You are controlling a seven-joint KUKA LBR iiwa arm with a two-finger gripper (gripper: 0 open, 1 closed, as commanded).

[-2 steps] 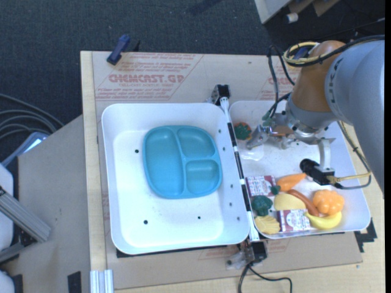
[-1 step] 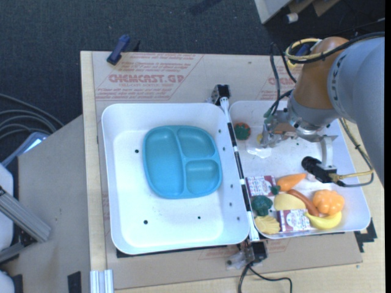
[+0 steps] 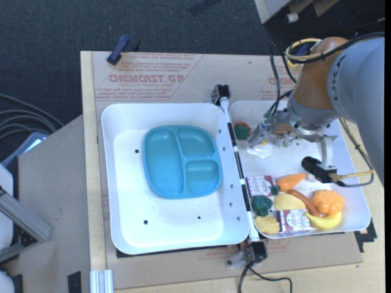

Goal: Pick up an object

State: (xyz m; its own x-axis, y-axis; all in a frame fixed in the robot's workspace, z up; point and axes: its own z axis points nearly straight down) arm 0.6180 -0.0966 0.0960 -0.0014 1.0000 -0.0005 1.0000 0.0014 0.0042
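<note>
The grey arm is reaching in from the right and is holding its claw (image 3: 267, 134) low over the far end of the shallow white right-hand bin (image 3: 278, 163), so the approach step seems to be in hand and nothing is being lifted yet; whether the claw is open or closed cannot be told from this slant. The nearest candidates are lying close by: a small green-and-red toy piece (image 3: 242, 129) is sitting just to the claw's left against the bin wall, and a pale crumpled scrap (image 3: 259, 151) is lying just below the claw. The next move is probably calling for a short descent centred on one of these, keeping clear of the wall. Further below the claw, an orange toy carrot (image 3: 291, 180), an orange toy pepper (image 3: 328, 200), a yellow toy banana (image 3: 324, 220), a dark green toy vegetable (image 3: 261, 204) and a red-and-white printed packet (image 3: 259, 185) are crowding together, touching or overlapping, which is making a clean grasp there harder. Well to the claw's left, a blue divided plastic plate (image 3: 182, 161) is resting in the other white bin (image 3: 122, 194) on the cardboard-covered tabletop (image 3: 153, 78)
</note>
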